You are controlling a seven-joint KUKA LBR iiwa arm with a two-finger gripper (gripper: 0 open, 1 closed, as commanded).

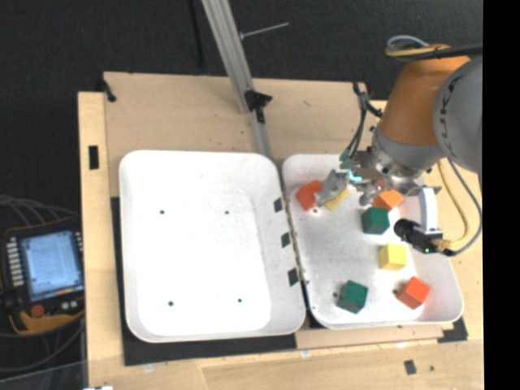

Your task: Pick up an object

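- Camera view, looking down at a slant on a bench (187, 112) with two white bins side by side.
- Arm (422, 112): grey with an orange band, reaching in from the right over the right bin (325, 250).
- Gripper (335, 192): low over the upper part of the right bin; whether anything sits between its metal tips cannot be told, nor how far they are parted.
- Red block (309, 195): just to the left of the gripper, near the bin's left wall.
- Yellow piece (337, 199): right at the gripper tips, partly hidden; contact cannot be told.
- Orange block (390, 199): to the right of the gripper, under the wrist.
- Dark green block (374, 221): right of and below the gripper, just under the orange block.
- Yellow block (392, 256): farther below and right.
- Second green block (353, 296): well below the gripper.
- Second red-orange block (413, 292): far lower right corner.
- Left bin (203, 242): well left of the gripper.
- Handheld screen (45, 262): far left, off the bench.
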